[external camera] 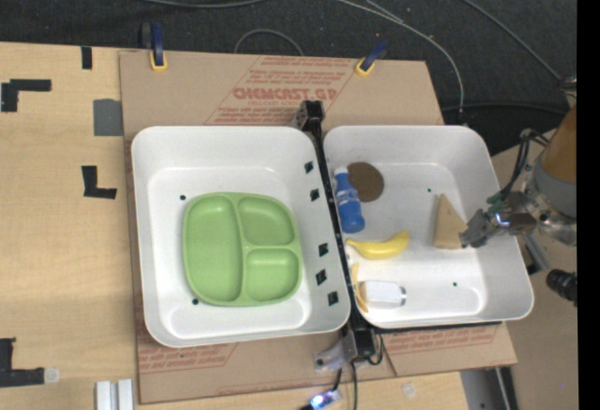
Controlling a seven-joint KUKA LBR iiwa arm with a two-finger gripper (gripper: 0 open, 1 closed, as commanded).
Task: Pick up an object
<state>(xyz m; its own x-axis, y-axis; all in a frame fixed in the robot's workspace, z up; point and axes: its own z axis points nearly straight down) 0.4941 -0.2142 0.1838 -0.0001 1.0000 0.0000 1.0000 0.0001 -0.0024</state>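
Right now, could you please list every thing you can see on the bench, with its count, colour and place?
bins: two, white, side by side on a brown board.
divided plate: one, green, in the left bin.
bottle: one, blue, right bin, against the left wall.
round disc: one, brown, right bin, beside the bottle's top.
banana: one, yellow, right bin, below the bottle.
white object: one, right bin, near front corner.
wedge: one, tan, right bin, toward its right side.
clamps: two, blue and yellow, on the board's far edge.
gripper: one, dark, just right of the wedge.
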